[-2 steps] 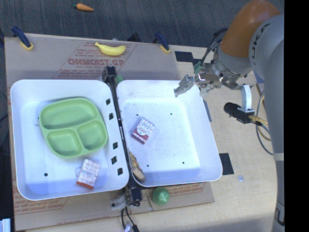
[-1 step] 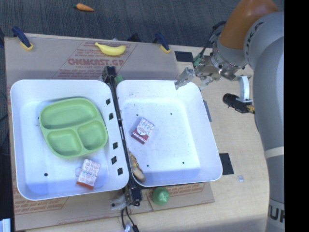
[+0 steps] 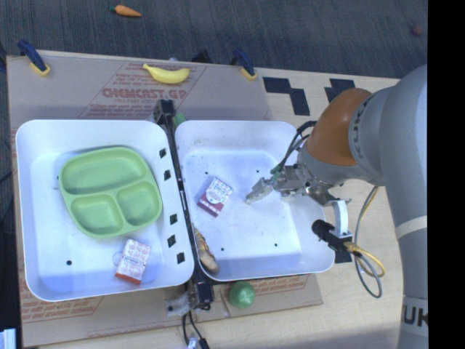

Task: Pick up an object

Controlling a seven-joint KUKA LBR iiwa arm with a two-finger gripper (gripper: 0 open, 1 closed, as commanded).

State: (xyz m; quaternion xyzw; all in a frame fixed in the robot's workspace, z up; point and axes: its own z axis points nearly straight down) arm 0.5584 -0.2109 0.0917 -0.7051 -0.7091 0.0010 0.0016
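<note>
- Jaws of the gripper (image 3: 260,190) appear set a little apart with nothing between them, though at this size their exact spread is hard to read; they hang low in the right bin (image 3: 240,133), pointing left.
- Small carton (image 3: 215,196), maroon and white, lies flat on the bin floor just left of the jaws, near but apart from them; it looks the likeliest target.
- Step in hand, as I judge it: the approach, with no grasp made yet.
- Next move calls for shifting left until the tips straddle the carton, descending, then closing across its narrower side.
- Farther left and lower than the jaws, a tan object (image 3: 205,255) rests at the bin's lower-left corner.
- Beyond the divider, the left bin (image 3: 33,217) holds a green divided plate (image 3: 110,190) and a second small carton (image 3: 133,260).
</note>
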